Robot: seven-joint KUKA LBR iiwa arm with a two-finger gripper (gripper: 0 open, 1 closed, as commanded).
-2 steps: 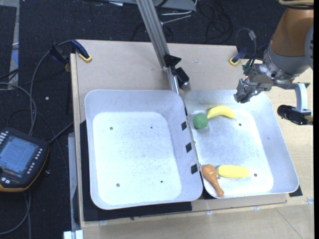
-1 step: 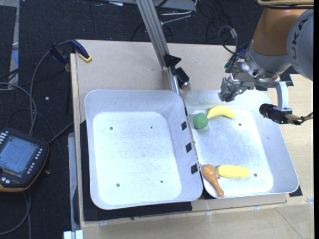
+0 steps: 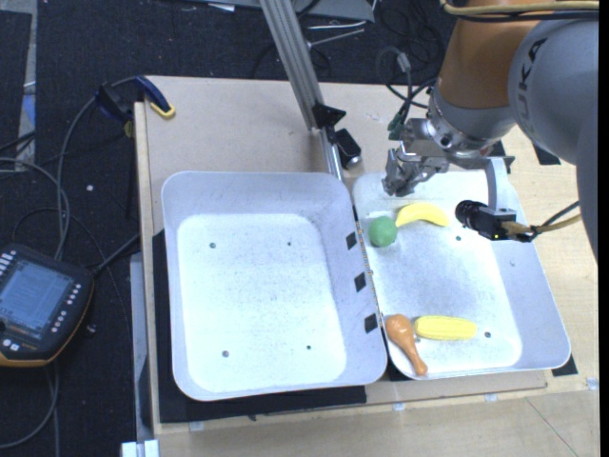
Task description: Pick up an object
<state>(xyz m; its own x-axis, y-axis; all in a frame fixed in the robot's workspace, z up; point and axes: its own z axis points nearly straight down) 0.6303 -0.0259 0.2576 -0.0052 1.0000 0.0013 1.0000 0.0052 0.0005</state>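
Wooden bench w/ two white bins; right bin (image 3: pixel 533 336) holds a banana (image 3: pixel 422 216), green ball (image 3: pixel 382 231), corn (image 3: pixel 445 328), carrot (image 3: pixel 406 341). Approach step, probably: gripper (image 3: pixel 400 181) hangs at the bin's far edge, just above the banana, nothing seen between its tips; can't tell how open. Next: descend onto banana.

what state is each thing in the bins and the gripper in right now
banana: lying flat in the right bin, near its far edge, not held
green ball: resting beside the banana, at the bin's left wall
corn cob: lying flat near the front edge
orange drumstick: lying at the front left corner, next to the corn cob
gripper: hovering over the bin's far edge, holding nothing
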